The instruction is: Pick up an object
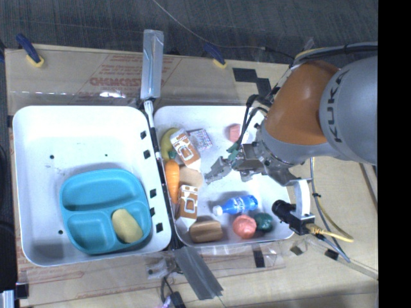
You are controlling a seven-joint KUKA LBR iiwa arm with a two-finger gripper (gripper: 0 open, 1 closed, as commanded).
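A grey robot arm with an orange band reaches in from the right over two shallow white bins sitting side by side on a surface. Its claw (217,169) hangs low over the middle of the right bin (212,115), and its metal fingers look spread apart with nothing between them.

The right bin holds a clutter of small items. Along its left wall lie a yellow banana (167,141), an orange carrot (172,178) and two brown snack boxes (187,201). Near the front edge sit a small water bottle (236,205), a pink round toy (244,226), a dark green round toy (263,222) and a brown bread-like piece (205,230).

The left bin (38,127) carries a blue divided tray (96,191) with a yellow potato-like item (127,225) in one compartment.

The nearest likely target is the water bottle, lying on its side just below the claw. It probably weighs little, with smooth, slippery, rounded walls that could roll away. Closing across the middle of its body, square to its length, seems the safest hold.
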